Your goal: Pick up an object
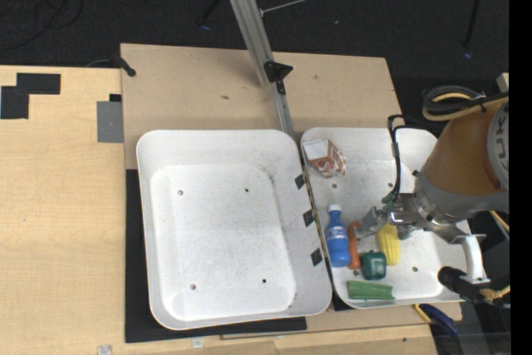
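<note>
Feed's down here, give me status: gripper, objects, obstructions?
Gripper low in right bin, over yellow piece. Nothing seen held. Blue bottle, green items crowd close.

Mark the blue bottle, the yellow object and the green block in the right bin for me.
blue bottle point(337, 241): camera view, on its blue body below the white cap.
yellow object point(389, 246): camera view, on its middle.
green block point(369, 290): camera view, on its top face.

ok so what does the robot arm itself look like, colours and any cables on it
The arm is bulky and rounded, with a broad orange band above a grey wrist section. A black cable loops along its left side. The gripper is a small metallic grey assembly, too cluttered to make out in detail.
</note>
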Action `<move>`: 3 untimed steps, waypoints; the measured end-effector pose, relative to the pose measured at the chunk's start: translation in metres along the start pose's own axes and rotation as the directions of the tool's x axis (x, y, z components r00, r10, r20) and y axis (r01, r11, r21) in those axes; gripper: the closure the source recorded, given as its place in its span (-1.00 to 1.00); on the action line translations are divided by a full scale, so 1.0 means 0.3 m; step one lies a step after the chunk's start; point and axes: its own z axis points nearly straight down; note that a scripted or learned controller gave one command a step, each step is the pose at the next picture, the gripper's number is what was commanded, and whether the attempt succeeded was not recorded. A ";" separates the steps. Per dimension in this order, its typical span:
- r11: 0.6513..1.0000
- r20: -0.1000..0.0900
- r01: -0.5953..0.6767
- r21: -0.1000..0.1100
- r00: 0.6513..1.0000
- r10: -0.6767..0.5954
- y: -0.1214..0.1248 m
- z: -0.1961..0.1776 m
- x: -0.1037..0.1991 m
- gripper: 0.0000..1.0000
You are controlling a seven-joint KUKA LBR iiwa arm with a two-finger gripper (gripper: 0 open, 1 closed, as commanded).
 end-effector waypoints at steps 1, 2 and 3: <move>1.000 0.002 0.000 -0.018 1.000 0.000 0.014 0.129 0.000 -1.00; 1.000 0.003 -0.007 -0.022 1.000 0.007 0.016 0.088 -0.006 1.00; 1.000 0.003 0.004 -0.011 1.000 -0.004 0.014 -0.052 -0.011 1.00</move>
